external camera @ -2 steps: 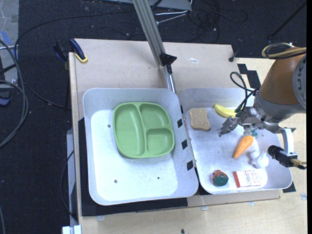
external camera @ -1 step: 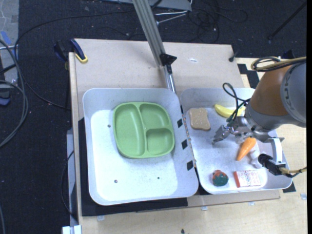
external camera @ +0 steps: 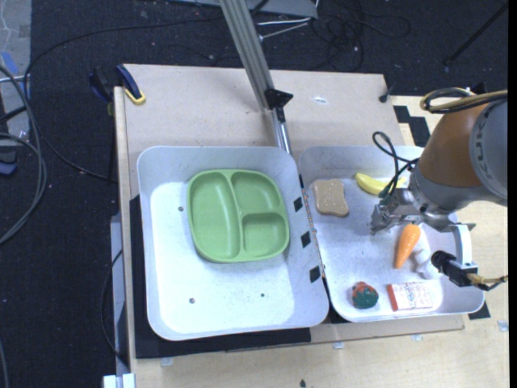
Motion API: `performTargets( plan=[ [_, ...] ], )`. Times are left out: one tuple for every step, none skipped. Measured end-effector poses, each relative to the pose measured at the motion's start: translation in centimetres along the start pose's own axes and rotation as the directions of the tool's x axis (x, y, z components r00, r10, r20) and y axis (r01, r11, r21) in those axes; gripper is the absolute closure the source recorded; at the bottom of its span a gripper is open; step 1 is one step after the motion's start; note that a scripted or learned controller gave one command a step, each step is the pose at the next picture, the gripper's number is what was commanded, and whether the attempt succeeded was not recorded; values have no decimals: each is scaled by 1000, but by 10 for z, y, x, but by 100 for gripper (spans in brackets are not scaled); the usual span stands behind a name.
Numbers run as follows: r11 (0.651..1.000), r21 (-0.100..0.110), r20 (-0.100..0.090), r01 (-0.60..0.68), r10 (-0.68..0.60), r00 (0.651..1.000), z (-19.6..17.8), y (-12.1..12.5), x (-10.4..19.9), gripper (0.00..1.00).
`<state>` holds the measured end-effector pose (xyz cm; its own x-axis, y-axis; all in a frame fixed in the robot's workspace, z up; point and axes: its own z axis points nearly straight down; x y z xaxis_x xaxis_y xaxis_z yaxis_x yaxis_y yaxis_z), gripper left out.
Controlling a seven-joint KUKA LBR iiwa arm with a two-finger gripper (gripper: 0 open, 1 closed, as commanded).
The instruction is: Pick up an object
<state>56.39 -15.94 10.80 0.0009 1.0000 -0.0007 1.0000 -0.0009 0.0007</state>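
Now orange carrot (external camera: 407,245) tilted, just beside jaws (external camera: 386,217)

You get even, fairly bright overhead light here, with the worktop (external camera: 194,95) and both white bins well exposed. The left bin (external camera: 170,297) looks slightly bluish and washed out near its rim, without harsh glare. Shadows are soft and short; a faint one sits under the green plate (external camera: 239,214). The dark floor around loses detail. Your picture is slightly soft and grainy, and small things in the right bin (external camera: 339,241) lack crisp edges.
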Motion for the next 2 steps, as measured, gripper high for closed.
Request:
performTargets(
  plan=[
    [1000, -6, 1, 4, -4, 1000, -61, 7, 5, 100],
    [1000, -5, 1, 4, -4, 1000, -110, -1, 9, 100]
  ],
)
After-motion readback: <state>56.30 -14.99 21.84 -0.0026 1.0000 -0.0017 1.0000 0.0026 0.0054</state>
